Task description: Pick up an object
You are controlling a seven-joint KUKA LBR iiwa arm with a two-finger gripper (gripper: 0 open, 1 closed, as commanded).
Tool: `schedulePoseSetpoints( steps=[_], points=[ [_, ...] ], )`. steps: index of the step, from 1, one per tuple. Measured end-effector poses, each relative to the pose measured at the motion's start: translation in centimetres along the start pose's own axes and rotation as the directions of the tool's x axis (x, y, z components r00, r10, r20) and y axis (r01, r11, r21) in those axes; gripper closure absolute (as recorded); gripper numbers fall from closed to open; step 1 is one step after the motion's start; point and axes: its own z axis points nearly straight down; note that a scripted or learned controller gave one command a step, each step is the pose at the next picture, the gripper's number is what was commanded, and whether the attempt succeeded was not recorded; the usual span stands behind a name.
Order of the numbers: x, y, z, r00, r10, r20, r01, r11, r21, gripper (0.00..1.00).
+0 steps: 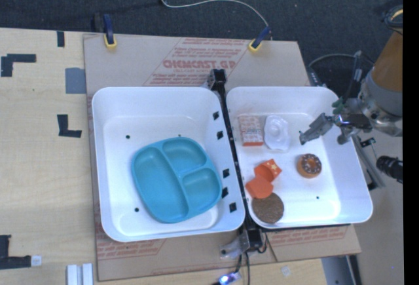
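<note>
Wooden desk (39, 146) carries two white bins. Nothing is lifted yet: the gripper (330, 130) hangs with fingers apart and empty over the right bin (340, 211), near its right edge, and the donut (309, 165), just below it, lies untouched on the bin floor

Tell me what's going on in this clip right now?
A KUKA arm reaches in from the right, its gripper open above the right bin, holding nothing. Below it lie a doughnut, a clear plastic piece, a small printed packet, orange pieces and a brown disc. The left bin holds a blue divided plate.
</note>
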Motion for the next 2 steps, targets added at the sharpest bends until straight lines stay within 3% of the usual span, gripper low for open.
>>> schedulePoseSetpoints(
  steps=[2],
  points=[
    [1.7,-0.2,10.1,1.0,0.001,-0.002,0.0,1.0,0.005,0.0]
  ],
)
